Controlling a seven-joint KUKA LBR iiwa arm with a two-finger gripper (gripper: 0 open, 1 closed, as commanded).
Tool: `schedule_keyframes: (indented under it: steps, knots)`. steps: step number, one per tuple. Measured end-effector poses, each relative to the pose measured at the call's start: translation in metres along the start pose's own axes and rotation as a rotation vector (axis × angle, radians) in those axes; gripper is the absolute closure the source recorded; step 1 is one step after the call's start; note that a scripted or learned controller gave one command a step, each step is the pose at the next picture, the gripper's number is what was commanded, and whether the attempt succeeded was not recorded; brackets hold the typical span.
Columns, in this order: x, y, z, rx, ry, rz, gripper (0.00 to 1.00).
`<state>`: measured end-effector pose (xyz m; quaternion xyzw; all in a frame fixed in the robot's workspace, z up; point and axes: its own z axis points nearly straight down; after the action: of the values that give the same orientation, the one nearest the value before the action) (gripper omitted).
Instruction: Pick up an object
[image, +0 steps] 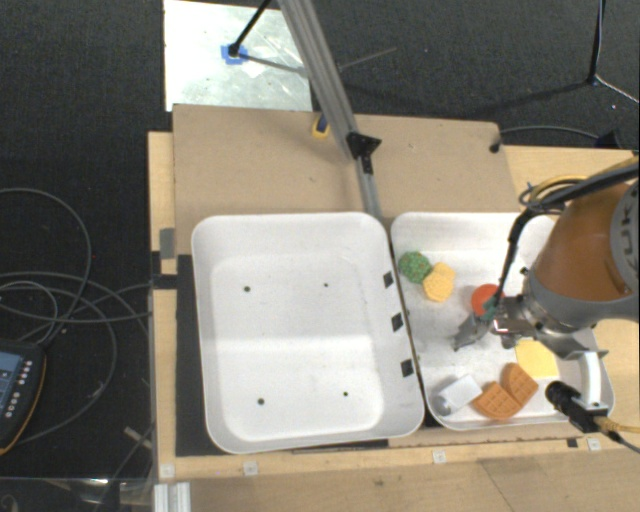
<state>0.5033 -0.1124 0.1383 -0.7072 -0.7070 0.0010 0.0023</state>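
Note:
The right bin (470, 232) holds several small objects. A green lump (415, 266) and a yellow piece (439, 283) lie near its left wall. Further right sits a red object (485, 296), partly covered by the arm. My gripper (478, 327) hangs low over the bin's middle, just below the red object and close to it. A pale yellow block (537, 357), an orange waffle-like piece (505, 392) and a white-grey item (458, 392) lie along the near side, below and to the right of the gripper. Nothing shows as held.
The left bin (220, 250) stands beside the right one, with black clips (397, 321) along the shared wall. A grey pole (335, 95) slants in from the back. The arm's orange band (590, 250) overhangs the right bin's right side.

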Motion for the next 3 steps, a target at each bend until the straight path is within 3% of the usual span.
schedule_keyframes:
  steps: [1, 2, 3]
  knots:
    - [0.000, 0.000, 0.050, -0.001, 0.000, -0.001, 0.00]
    - [0.000, 0.002, 0.037, -0.008, -0.002, 0.000, 1.00]
    - [0.004, 0.012, -0.019, -0.012, -0.003, -0.006, 1.00]
